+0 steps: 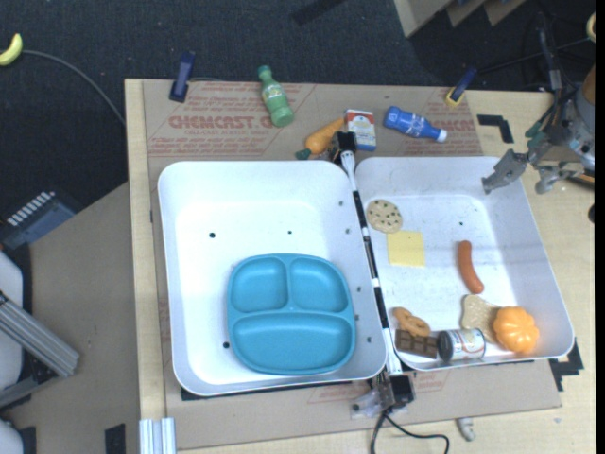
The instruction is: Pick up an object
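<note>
- Sausage (pixel 470 267): a smooth red-brown cylinder lying in the right bin (pixel 444 201), roughly in its middle-right. No object is named, so this is my guess at the easiest pick.
- Its long axis runs far to near, tilted only a little.
- The claw (pixel 529 170) hangs at the bin's far right corner, over the rim. The sausage lies nearer and slightly left of it, well apart.
- The claw's two grey fingers look spread, with nothing between them.
- Just left of the sausage: a flat yellow cheese slice (pixel 407 249), and beyond it a round speckled cookie (pixel 384 216). Both lie flat and look hard to grip.
- Along the near edge: a glossy orange pumpkin (pixel 515 328), a pale cracker (pixel 476 310), a small metal can (pixel 463 345) on its side, and a brown pretzel (pixel 411 323).
- The left bin (pixel 203 206) holds a blue divided plate (pixel 290 312) of smooth plastic.
- To grip the sausage, the fingers would likely need to close across its narrow width, left to right.
</note>
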`<act>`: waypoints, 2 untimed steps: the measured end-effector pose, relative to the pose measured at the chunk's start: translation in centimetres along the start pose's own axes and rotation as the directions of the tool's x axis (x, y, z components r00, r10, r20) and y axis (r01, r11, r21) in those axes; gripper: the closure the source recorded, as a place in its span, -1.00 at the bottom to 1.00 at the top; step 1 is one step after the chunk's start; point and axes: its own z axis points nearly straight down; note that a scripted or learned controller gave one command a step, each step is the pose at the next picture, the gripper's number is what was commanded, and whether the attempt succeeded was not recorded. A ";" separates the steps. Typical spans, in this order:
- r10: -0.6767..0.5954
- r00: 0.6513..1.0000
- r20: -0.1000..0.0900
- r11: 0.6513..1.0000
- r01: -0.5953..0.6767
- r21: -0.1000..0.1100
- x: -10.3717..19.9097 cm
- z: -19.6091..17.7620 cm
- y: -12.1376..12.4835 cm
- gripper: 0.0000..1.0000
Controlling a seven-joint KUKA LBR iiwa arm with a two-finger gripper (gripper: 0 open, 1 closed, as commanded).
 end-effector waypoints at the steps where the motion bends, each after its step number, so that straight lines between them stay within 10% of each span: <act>1: -0.003 1.000 -0.005 1.000 0.003 -0.001 -0.6 12.8 -2.3 -1.00; 2: -0.001 1.000 -0.002 1.000 0.001 0.003 5.0 13.9 -6.5 -1.00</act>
